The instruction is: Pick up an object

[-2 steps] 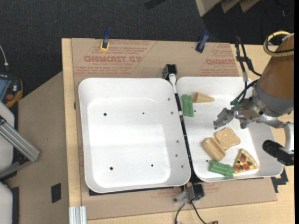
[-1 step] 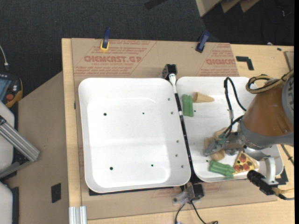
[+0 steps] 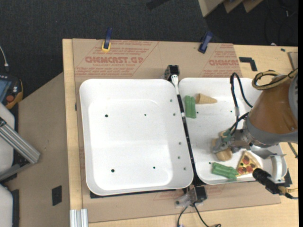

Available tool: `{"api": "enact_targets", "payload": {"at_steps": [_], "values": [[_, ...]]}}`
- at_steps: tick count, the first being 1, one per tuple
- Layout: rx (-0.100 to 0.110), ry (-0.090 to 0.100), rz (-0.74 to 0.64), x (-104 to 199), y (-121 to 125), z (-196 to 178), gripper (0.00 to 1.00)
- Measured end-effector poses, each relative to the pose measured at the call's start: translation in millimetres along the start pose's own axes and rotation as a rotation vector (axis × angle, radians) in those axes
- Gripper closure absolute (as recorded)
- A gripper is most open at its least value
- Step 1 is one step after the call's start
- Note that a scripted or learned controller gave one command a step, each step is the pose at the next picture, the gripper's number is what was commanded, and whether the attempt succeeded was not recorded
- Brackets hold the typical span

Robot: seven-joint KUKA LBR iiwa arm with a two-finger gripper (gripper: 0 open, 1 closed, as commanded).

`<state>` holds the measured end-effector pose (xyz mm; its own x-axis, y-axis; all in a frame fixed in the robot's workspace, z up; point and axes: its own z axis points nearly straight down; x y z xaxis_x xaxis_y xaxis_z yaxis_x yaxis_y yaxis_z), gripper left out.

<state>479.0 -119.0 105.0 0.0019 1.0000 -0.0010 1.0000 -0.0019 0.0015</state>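
A small tan object (image 3: 225, 154) lies in the right bin (image 3: 208, 174), near the middle of its lower half. The gripper (image 3: 222, 145) is right on top of it, pointing down and to the left. The tan object pokes out just under the gripper's tip. I cannot tell if it sits between the gripper's two sides, and I cannot tell if the gripper is apart or together.

Just below the tan object lies a green stick (image 3: 224, 171), tipped a bit, near the front wall of the bin. Beside it on the right is a toy pizza slice (image 3: 248, 162), yellow with red dots. It is close to the gripper, and the arm (image 3: 272, 115) hangs over part of that corner.

Farther up in the same bin, well apart from the gripper, a green block (image 3: 190, 107) stands along the left wall. A tan cone (image 3: 206, 99) lies just beside it, its point going right.

The left bin (image 3: 94, 126) sits next to the right bin, and their walls touch in the middle. Both bins rest on a brown board (image 3: 75, 103) with red letters.
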Motion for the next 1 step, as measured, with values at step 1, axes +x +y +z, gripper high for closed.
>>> {"api": "enact_targets", "payload": {"at_steps": [1], "values": [[-0.003, 0.001, -0.007, 63.6, 0.9, -83.3, 1.0]]}}
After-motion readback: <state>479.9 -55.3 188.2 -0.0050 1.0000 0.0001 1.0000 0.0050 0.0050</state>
